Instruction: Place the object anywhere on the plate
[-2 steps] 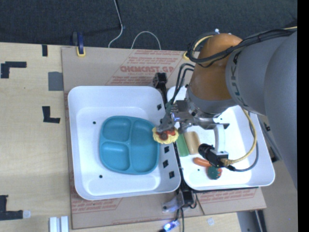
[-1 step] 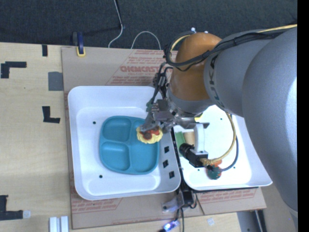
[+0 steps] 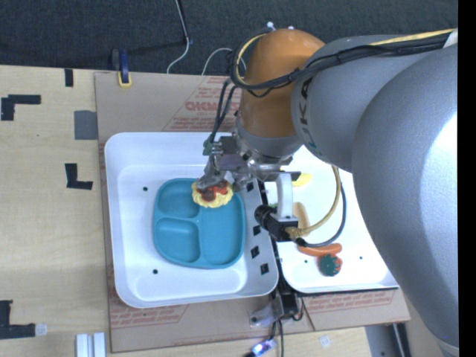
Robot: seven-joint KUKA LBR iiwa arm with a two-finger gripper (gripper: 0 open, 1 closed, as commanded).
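Pincer [image 3: 217, 175]: positioned over the top right corner of the plate; whether it is open or closed cannot be told.
Object [image 3: 212, 194]: a yellow and red toy food item, seen at the plate's top right edge, directly beneath the pincer.
Plate [image 3: 195, 229]: blue, 3 compartments, lying in the left bin [image 3: 126, 199].
Right bin [image 3: 372, 274]: carrot [image 3: 318, 249] and a green and red item [image 3: 331, 265] lying near the front.
Desk [image 3: 44, 222]: 2 bins carried side by side.

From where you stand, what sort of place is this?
Probably a robot test bench: a big arm over two white bins, a blue plate, toy food, and tape marks on the bench.
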